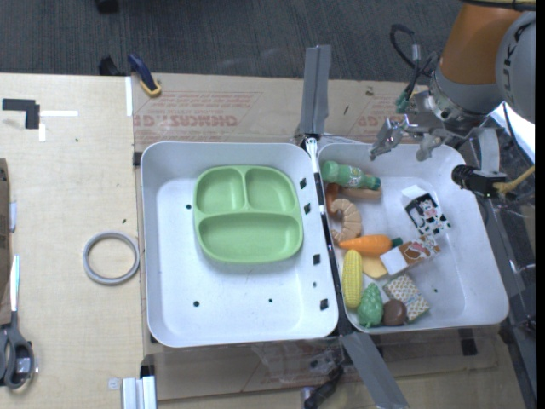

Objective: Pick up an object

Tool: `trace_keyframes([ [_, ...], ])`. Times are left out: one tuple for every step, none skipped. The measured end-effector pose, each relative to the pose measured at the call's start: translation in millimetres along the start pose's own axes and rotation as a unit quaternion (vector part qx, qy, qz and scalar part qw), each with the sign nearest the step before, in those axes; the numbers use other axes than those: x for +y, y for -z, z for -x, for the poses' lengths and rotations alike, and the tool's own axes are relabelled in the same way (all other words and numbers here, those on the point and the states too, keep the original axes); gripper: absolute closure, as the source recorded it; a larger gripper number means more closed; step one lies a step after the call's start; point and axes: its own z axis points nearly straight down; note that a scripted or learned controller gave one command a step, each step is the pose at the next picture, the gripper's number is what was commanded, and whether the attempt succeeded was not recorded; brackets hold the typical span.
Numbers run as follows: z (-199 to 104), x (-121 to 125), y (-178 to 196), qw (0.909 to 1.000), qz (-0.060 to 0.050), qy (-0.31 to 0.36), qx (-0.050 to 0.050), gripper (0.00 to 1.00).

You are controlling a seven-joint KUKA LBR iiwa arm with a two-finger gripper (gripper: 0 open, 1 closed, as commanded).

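Cluttered right bin (477, 288) on the table, jaws (407, 143) spread and empty above its rim; nothing picked yet.

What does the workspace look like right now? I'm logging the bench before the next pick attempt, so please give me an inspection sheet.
Surface: light wooden bench bearing two shallow white bins, left bin and right bin.
Job's things: in the right bin, a green toy bottle, orange toy carrot, yellow toy corn cob, black-and-white carton and other small toys.
Clutter: green divided plate in the left bin; grey tape ring and scissors on the bench.
Grippers: two-finger gripper above the right bin's far edge, fingers apart, holding nothing.
Cables: black cables along the arm.
Surroundings: dark carpet.
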Motion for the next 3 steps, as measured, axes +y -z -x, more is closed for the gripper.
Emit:
trace_keyframes([
  [58.1, -22.7, -64.1, 1.0, -0.001, -0.009, 0.0, 0.0],
  [109.8, -38.8, -121.8, 1.0, 0.0, 0.004, 0.0, 0.0],
  [110.7, -38.6, -112.2, 1.0, 0.001, 0.003, 0.0, 1.0],
])
